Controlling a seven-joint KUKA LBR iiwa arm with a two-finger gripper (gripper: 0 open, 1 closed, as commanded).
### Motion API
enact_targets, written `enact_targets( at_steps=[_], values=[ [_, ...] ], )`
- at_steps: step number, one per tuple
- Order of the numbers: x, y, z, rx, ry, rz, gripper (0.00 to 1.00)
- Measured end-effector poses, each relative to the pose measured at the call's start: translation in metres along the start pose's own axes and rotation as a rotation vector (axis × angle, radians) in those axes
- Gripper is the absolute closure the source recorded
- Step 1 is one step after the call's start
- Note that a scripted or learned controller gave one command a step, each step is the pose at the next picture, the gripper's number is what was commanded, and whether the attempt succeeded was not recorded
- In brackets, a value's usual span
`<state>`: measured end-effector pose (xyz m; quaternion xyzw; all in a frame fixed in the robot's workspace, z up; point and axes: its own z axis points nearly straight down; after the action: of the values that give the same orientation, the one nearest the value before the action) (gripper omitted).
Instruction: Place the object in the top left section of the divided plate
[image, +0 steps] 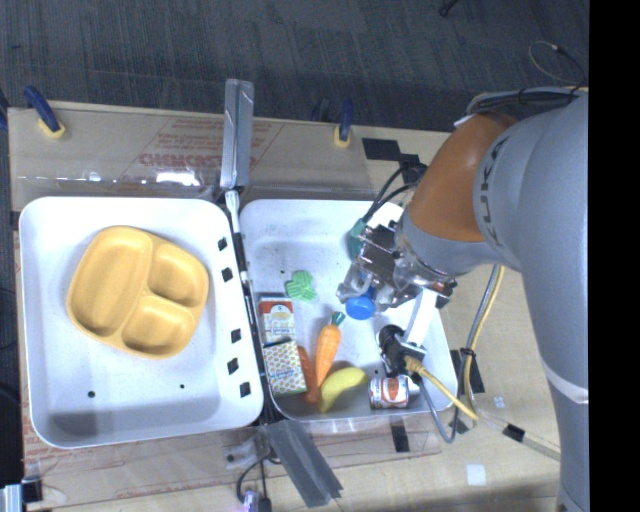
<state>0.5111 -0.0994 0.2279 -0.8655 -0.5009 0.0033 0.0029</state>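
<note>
The yellow divided plate (135, 290) lies in the left bin (50, 400), with one large section and two smaller ones, all bare. My gripper (361, 294) hangs low over the middle of the right bin (290, 225), pointing down. A small blue round object (360, 306) sits right at its tip, partly covered by it. I cannot see whether the object is between the jaws or just beneath them. The gripper is far to the right of the plate.
The right bin also holds a green leafy piece (300, 286), two small cartons (278, 318) (285, 367), a carrot (327, 345), a banana (342, 385) and a can (390, 392). A grey divider rail (237, 130) runs between the bins.
</note>
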Motion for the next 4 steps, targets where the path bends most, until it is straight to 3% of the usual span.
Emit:
enact_targets(
  at_steps=[1,2,3,4],
  values=[
    [0.051,0.003,0.03,0.001,-0.001,-0.514,1.0],
    [0.032,-0.029,-0.033,-0.004,-0.001,-0.586,1.0],
    [0.019,-0.038,0.039,-0.001,-0.001,-0.735,1.0],
    [0.121,-0.047,0.039,-0.002,-0.002,-0.699,1.0]
  ],
)
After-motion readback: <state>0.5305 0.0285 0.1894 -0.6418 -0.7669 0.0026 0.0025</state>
